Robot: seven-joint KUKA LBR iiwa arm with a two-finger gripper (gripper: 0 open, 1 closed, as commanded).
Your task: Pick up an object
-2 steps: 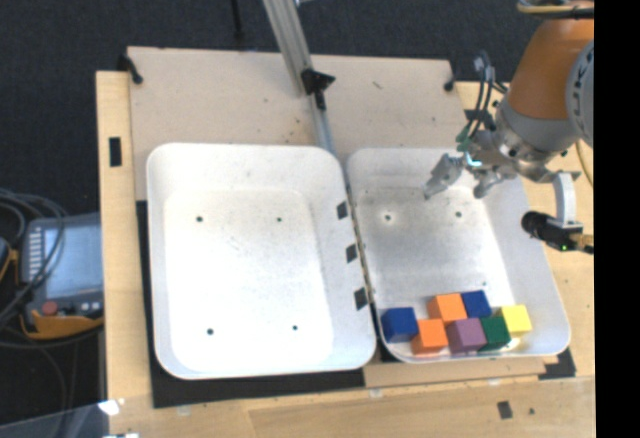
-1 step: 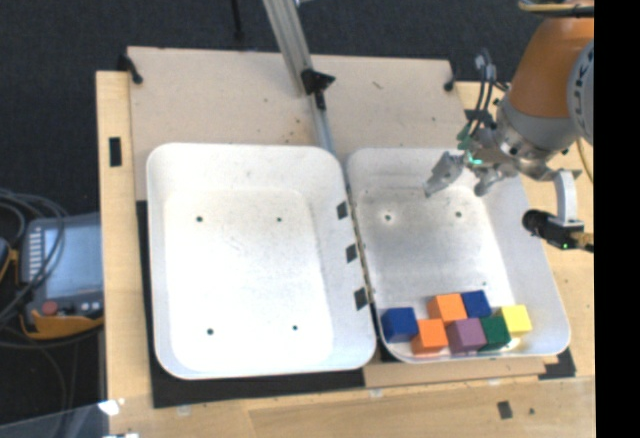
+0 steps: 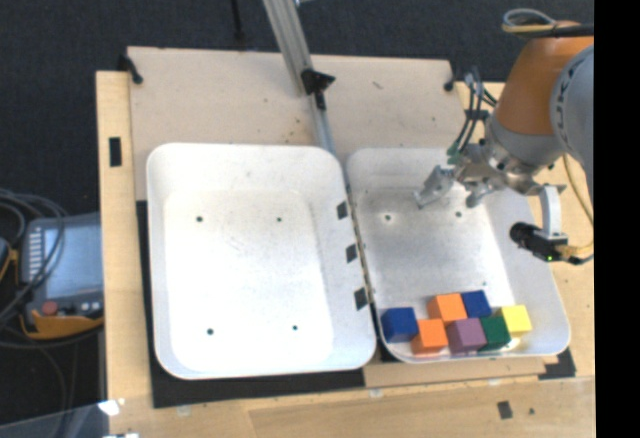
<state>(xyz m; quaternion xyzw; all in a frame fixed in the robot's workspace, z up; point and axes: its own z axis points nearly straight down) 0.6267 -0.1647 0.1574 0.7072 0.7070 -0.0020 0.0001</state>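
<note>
My gripper hangs over the far half of the right bin, jaws spread and pinching nothing; the coloured blocks sit clustered at its near edge, well apart; by my reckoning, descent, grasp and lift all remain.

Seven small cubes — two blue, two orange, purple, green, yellow — cluster at the right bin's near edge.

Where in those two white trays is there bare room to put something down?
The left bin has a bare floor from wall to wall. In the right bin, the middle is free, between the gripper at the far end and the blocks. The near end is crowded: blue block, orange blocks, purple, green and yellow packed together.
</note>
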